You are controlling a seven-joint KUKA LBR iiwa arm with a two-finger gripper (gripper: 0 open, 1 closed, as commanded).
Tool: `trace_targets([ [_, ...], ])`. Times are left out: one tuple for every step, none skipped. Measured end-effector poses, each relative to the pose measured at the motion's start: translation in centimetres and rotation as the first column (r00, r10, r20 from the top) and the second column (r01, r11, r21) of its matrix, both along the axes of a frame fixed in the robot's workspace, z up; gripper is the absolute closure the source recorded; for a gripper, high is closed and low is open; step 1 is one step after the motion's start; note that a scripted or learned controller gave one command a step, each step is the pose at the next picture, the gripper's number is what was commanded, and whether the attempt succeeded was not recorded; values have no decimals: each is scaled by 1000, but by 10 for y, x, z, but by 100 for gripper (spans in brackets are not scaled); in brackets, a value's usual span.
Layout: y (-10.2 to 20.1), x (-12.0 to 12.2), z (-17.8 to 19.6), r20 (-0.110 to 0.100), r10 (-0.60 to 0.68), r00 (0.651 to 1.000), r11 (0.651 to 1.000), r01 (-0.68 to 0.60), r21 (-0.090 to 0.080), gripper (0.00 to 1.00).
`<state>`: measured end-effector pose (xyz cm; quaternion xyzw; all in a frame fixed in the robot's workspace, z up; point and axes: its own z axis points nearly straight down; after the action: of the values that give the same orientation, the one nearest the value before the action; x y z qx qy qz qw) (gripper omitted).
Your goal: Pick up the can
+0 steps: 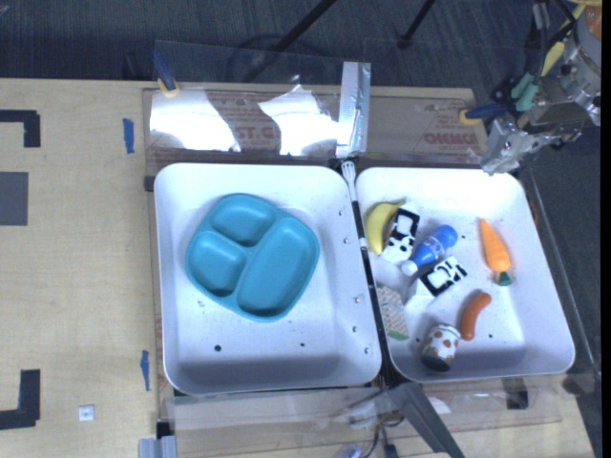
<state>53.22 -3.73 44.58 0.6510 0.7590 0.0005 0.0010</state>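
Judging the can (440, 344), lower right of the frame, as light, stiff and slick; favouring a pinch across its rounded sides. Seeing the gripper (500, 153) hovering at upper right, failing to tell whether spread or pressed together.

A pale wooden bench (67, 284) filled the left and lower part of the view, marked with black tape corners (27, 127) and short strips of blue tape (128, 135). A grey square patch (11, 198) lay near its left edge. Behind the bench, dark blue-grey carpet (191, 12) covered the floor, crossed by the black legs of a stand (420, 12). A flattened cardboard sheet (420, 127) lay along the far side, and bright light glared off a clear plastic panel (239, 117) edged with silver tape (353, 108).
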Motion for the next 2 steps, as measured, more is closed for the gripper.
trace_targets([
  [0,0,0,0,0,1000,1000,0,0,0],
  [117,-19,-11,-4,183,983,983,-183,1,0],
])
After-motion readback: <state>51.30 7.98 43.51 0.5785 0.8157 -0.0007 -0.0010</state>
